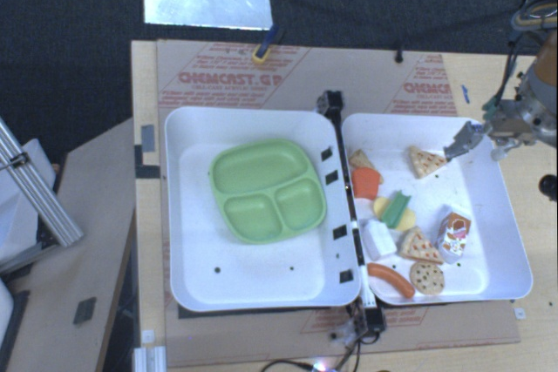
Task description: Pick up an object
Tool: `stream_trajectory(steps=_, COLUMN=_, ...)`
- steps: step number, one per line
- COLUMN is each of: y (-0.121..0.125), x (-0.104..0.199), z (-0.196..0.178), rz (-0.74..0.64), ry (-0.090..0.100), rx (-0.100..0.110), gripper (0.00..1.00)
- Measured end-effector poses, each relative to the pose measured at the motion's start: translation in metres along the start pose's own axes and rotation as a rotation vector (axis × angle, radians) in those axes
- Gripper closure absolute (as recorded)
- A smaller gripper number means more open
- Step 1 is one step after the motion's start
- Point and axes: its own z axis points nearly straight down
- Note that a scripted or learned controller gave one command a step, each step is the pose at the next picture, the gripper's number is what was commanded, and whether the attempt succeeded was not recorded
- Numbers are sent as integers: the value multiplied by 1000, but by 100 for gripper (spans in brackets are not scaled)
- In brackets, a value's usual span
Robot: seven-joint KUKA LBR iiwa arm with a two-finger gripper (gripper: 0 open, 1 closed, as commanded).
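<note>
Hovering over the right bin's (514, 213) far right corner, the KUKA arm's gripper (464, 142) hangs just right of a toy pizza slice (426, 160), carrying nothing visible; how wide it stands cannot be told. Below and left of it lie a carton (454, 234), second pizza slice (419, 246), cookie (426, 277) and sausage (391, 280). Nothing appears lifted yet, so descent, grasp and raise all seem to remain.
</note>
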Motion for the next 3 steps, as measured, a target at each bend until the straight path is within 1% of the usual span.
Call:
stream_trajectory(steps=1, y=2, x=1, z=-7, rz=-3, ry=-2, rx=-12, gripper=0)
stream_trajectory(steps=2, y=5, x=0, z=34, rz=-1, ry=-2, rx=-10, gripper=0)
stream_trajectory(steps=3, y=11, x=0, z=95, rz=-1, ry=-1, rx=-8, gripper=0)
